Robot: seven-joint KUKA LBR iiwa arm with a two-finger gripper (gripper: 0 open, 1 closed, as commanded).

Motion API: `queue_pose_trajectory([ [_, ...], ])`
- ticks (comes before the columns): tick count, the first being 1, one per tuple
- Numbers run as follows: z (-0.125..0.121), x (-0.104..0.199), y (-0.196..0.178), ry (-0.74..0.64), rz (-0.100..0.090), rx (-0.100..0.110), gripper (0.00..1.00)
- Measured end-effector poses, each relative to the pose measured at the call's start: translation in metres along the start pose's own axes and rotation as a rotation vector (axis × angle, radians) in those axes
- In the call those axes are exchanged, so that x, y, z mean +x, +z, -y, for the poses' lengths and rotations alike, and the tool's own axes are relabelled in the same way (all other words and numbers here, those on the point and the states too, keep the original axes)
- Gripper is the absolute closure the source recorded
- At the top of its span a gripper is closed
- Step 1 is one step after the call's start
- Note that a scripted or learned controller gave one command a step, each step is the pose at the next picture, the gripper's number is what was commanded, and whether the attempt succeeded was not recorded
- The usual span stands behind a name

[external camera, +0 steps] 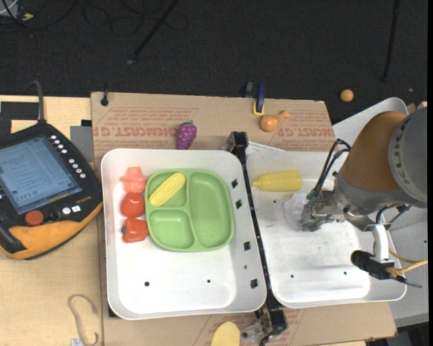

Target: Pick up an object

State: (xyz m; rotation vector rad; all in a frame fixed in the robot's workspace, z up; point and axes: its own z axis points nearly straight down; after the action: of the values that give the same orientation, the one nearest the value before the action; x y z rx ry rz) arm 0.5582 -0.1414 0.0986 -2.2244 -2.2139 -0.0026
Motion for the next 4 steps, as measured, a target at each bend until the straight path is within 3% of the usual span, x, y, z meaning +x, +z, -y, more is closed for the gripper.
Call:
queue_pose_trajectory([
  [2,0.003,0.002,-0.109,-0.004,0.003,-0.003,1.0],
  [3,0.003,0.0,-0.13,-0.004,0.003,-0.002,1.0],
  [4,0.019,0.042,-0.122,-0.006,0.001,0.003,1.0],
])
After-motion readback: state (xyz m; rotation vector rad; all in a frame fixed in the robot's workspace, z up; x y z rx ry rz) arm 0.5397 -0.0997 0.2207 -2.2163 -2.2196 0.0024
